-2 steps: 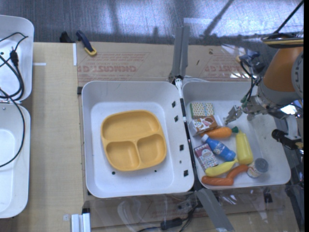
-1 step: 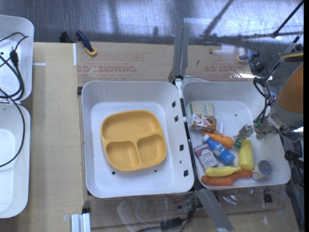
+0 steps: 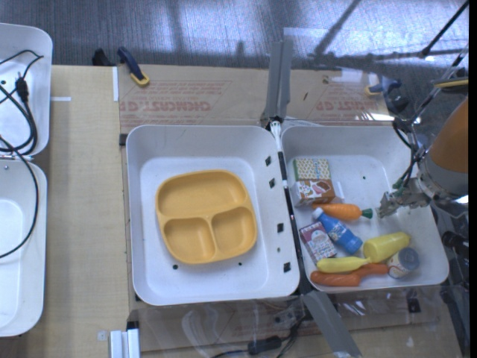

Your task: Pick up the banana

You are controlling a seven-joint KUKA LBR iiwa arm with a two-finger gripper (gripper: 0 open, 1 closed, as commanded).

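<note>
Camera view: the banana point(image 3: 342, 263) lies near the front wall of the right bin point(image 3: 373, 144), touching a carrot point(image 3: 347, 277) below it and a blue bottle point(image 3: 337, 230) above. The gripper point(image 3: 389, 204) hovers by the right wall, well apart from the banana; its opening cannot be determined. A yellow tray point(image 3: 206, 216) occupies the left bin point(image 3: 141, 222).

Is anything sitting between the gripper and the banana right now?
Partly. The gripper hangs over the right bin's right side; the banana lies near the front wall. A yellow bottle lies between them, beside the banana's right end. From straight above, nothing covers the banana; a blue bottle and a sausage flank it.
</note>
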